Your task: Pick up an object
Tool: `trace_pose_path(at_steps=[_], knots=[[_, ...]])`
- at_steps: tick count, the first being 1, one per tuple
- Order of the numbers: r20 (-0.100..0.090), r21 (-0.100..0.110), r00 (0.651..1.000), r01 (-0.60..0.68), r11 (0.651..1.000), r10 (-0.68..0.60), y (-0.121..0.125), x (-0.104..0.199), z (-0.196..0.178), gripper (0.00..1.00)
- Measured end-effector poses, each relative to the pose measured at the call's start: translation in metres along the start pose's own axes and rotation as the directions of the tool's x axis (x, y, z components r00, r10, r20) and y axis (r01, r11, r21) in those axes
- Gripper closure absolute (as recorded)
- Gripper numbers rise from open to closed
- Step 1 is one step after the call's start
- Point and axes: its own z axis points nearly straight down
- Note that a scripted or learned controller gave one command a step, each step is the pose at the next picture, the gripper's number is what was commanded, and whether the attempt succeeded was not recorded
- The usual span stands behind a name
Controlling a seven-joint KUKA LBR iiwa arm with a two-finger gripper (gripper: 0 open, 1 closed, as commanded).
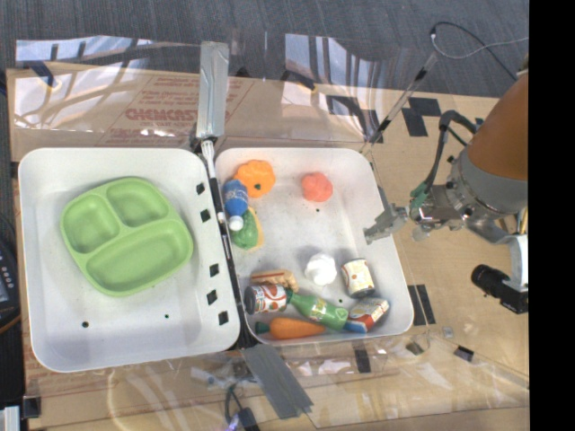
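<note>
- Far left: left bin on the bench, carrying a green divided plate, flat and central, well apart from the clutter and probably too broad to be an easy pick.
- Along the dividing wall: right bin, with an orange pumpkin-like toy, a blue bottle just below it and a yellow-green toy touching the bottle's lower end. Crowded against the wall, so likely awkward to close on from both sides.
- Mid-bin, upper part: a red-orange ball, alone on bare floor with space all round. Judged the most reachable candidate for the pick.
- Bottom of the right bin: a heap of a small can, a green bottle lying across, a carrot along the front wall, a white ball, a small tub and a red-and-blue carton. Touching or overlapping, hence a risk of nudging neighbours.
- Right rim of that bin: gripper, above the rim with nothing visibly held. Released or clenched: cannot tell at this angle.
- Far right: arm, reaching in over the bench, not yet over any object. Pick judged still at the approach stage.
</note>
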Motion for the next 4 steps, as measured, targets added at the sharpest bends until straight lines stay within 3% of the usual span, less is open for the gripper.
trace_pose_path(at_steps=[1, 2, 3, 4], knots=[[-0.001, 0.005, 0.997, -0.077, 0.997, 0.077, 0.037, 0.060, 0.141, 0.00], [0.000, -0.002, 0.999, -0.048, 0.999, 0.048, 0.104, 0.035, 0.123, 0.00], [0.000, -0.003, 0.986, -0.164, 0.986, 0.164, 0.118, 0.024, 0.054, 0.00], [0.000, 0.002, 0.999, -0.048, 0.999, 0.048, 0.117, 0.086, 0.135, 0.00]])
